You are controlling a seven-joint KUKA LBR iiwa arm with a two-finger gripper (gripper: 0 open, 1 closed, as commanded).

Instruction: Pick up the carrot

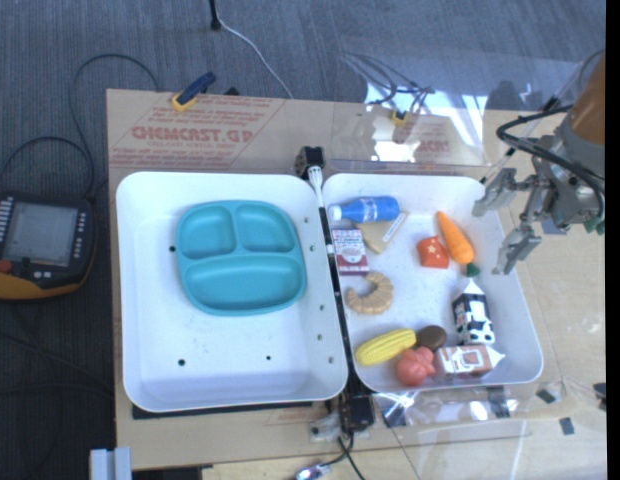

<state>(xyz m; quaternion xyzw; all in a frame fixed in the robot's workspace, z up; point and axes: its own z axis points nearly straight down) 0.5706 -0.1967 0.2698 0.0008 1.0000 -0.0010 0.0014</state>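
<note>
Right now, as I see it —
Pincer: my gripper [510, 226] hangs over the right bin's [522, 313] right rim, fingers spread wide, gripping nothing.
Carrot: the carrot [455, 238] lies in that bin's upper right — just beside a red block [433, 253], clear of my fingers.
</note>
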